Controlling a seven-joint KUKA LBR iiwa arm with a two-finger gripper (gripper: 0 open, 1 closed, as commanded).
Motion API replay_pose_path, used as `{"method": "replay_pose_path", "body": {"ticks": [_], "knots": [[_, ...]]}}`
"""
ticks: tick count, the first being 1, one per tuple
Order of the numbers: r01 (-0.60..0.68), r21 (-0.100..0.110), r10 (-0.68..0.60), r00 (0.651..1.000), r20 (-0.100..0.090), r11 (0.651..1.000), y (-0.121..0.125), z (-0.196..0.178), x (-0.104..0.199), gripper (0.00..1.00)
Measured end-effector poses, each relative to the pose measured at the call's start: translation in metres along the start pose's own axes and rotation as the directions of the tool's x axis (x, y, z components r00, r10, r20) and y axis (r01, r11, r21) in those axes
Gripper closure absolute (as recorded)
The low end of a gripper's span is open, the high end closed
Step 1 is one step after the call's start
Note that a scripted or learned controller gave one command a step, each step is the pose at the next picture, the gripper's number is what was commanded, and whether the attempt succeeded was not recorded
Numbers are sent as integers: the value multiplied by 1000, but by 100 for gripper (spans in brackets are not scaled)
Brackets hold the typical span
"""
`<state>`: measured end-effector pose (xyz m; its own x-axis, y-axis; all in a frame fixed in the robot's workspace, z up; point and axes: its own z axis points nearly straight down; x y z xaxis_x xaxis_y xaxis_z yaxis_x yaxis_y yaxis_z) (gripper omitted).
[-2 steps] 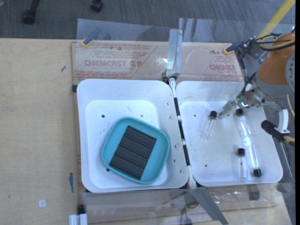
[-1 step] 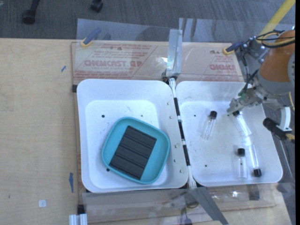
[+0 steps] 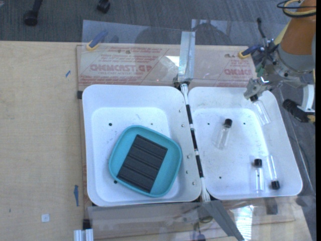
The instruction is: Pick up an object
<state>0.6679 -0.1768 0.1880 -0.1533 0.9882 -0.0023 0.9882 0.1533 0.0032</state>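
Three clear plastic vials with black caps lie in the right white bin (image 3: pixel 286 149): one (image 3: pixel 223 133) near its middle, two (image 3: pixel 258 173) (image 3: pixel 272 170) by its near right corner, and any is best approached along its length. A fourth clear tube (image 3: pixel 262 110) seems pinched under the two-finger gripper (image 3: pixel 254 95) at the far right corner, though glare makes the grip uncertain.

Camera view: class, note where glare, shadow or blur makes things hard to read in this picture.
Camera view: glare streaks the clear sheet behind the bins; the clear vials nearly vanish against the white right bin, only their black caps standing out; the teal tray casts a soft shadow; the claw looks slightly blurred.
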Motion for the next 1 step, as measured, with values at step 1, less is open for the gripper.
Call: {"method": "replay_pose_path", "body": {"ticks": [1], "knots": [[15,4,-15,1000,-3,1000,9,-15,65,100]]}}
